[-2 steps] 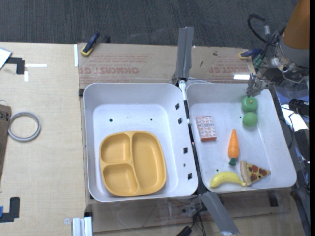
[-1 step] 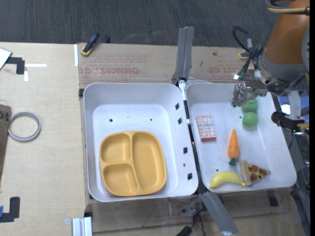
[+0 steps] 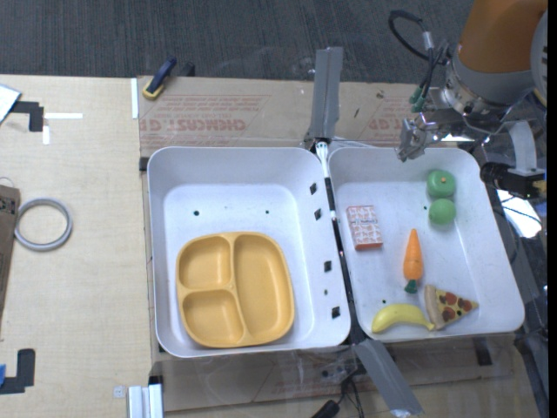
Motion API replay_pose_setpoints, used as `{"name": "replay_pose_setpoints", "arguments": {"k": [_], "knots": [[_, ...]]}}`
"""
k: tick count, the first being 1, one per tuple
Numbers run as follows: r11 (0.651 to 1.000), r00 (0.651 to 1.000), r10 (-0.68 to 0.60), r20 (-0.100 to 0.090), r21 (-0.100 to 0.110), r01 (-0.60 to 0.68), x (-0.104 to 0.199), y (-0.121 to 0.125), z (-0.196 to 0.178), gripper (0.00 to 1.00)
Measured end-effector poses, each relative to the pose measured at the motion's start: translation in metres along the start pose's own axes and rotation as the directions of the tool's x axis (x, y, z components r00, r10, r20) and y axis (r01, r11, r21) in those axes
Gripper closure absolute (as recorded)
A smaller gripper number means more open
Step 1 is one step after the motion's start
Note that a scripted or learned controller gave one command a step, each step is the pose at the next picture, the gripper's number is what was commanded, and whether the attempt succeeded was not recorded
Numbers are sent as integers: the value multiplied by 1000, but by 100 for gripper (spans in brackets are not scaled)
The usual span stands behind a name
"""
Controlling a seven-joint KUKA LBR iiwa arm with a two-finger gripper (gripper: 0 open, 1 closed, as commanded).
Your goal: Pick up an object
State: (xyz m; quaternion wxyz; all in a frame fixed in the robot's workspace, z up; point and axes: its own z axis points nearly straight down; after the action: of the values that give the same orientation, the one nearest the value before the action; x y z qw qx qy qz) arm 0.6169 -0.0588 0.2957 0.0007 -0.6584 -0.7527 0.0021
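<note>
Six toys lie in the right bin; the carrot, light, stiff and narrow, looks easiest gripped across its middle. The hand hovers at the far rim, empty; how far open, I cannot tell.

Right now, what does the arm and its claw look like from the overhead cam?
The arm enters at the upper right: a broad orange band over a grey wrist section. Black cables loop off its left side down toward the wrist. The claw is small, dark grey metal, with thin wires and fittings around its mount; its finger detail is too small to make out.
</note>
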Motion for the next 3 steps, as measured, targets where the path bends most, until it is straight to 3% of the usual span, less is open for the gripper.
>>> {"name": "replay_pose_setpoints", "arguments": {"k": [1, 2, 3], "knots": [[996, 996, -89, -2, 3, 89, -20, -29, 15, 100], [996, 996, -89, -2, 2, 89, -20, -29, 15, 0], [800, 800, -601, -1, -3, 601, -66, -58, 207, 0]]}}
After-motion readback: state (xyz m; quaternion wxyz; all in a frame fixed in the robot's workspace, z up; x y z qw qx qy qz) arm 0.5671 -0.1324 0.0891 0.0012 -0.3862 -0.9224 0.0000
